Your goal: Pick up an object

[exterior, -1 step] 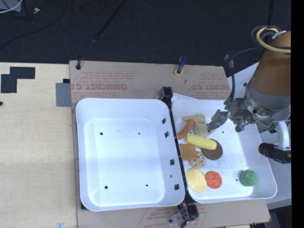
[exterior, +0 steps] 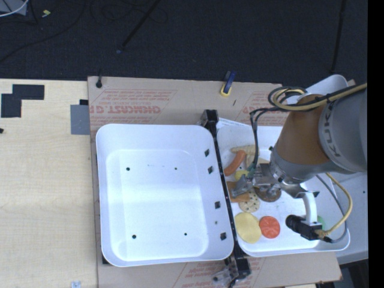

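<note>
My gripper point(exterior: 245, 186) reaches down into the right bin point(exterior: 336, 245), low among a cluster of small objects near the bin's left wall. Around it lie an orange sausage-shaped piece point(exterior: 236, 160), a small yellow piece point(exterior: 240, 175), a brown round cookie with pale dots point(exterior: 249, 204), a pale yellow disc point(exterior: 246, 227) and a red-orange disc point(exterior: 269, 227). The arm's grey and orange wrist hides the objects behind it. Nothing can be made out between the fingers.
The left bin point(exterior: 111, 161) is a large white tray beside the right one, with a black divider strip point(exterior: 217, 173) between them. A blue and yellow clip point(exterior: 227, 84) sits on the cardboard at the back.
</note>
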Controlling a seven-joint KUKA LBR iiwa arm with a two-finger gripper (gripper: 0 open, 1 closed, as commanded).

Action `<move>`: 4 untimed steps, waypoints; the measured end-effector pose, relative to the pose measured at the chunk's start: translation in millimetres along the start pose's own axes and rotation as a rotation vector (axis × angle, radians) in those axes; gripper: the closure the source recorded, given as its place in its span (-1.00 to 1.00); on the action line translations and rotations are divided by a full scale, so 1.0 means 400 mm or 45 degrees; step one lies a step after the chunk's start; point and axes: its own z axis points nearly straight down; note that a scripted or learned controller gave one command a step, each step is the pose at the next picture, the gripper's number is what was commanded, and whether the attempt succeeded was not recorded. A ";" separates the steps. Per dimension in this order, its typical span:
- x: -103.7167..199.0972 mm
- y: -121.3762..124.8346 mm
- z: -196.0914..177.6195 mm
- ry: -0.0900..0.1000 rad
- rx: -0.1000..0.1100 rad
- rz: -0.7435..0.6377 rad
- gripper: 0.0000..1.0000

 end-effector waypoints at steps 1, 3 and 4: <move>-0.043 0.153 0.073 -0.007 -0.025 -0.004 -1.00; 0.121 0.251 -0.195 -0.002 -0.034 -0.008 1.00; 0.379 0.255 -0.244 0.000 -0.023 -0.013 1.00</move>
